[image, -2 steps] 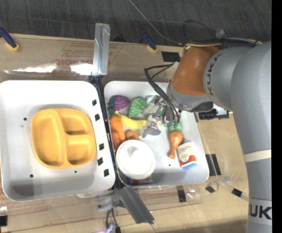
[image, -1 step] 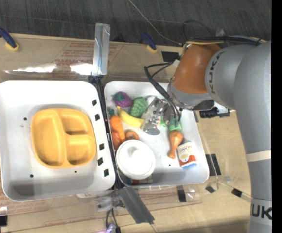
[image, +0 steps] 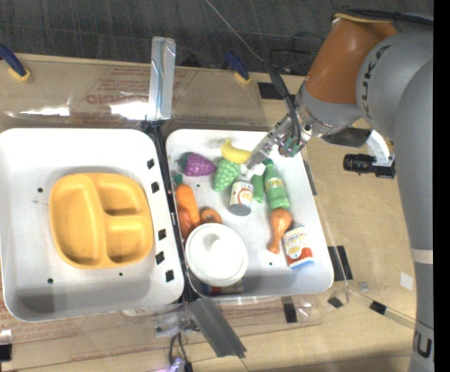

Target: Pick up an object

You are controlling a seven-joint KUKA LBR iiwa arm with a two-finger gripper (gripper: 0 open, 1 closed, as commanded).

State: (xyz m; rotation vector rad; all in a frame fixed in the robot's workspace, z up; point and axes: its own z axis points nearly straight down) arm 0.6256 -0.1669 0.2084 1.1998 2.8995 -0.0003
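Camera view, Q: Where is the pincer (image: 257,158)?
A: Over the right bin (image: 318,246), just beside the banana (image: 233,153) and green bottle (image: 275,190); grip state possibly released, cannot tell.

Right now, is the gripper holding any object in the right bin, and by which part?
Nothing is visibly held. The gripper hangs low over the right bin, its tip between the banana and the green bottle; no object shows between its jaws.
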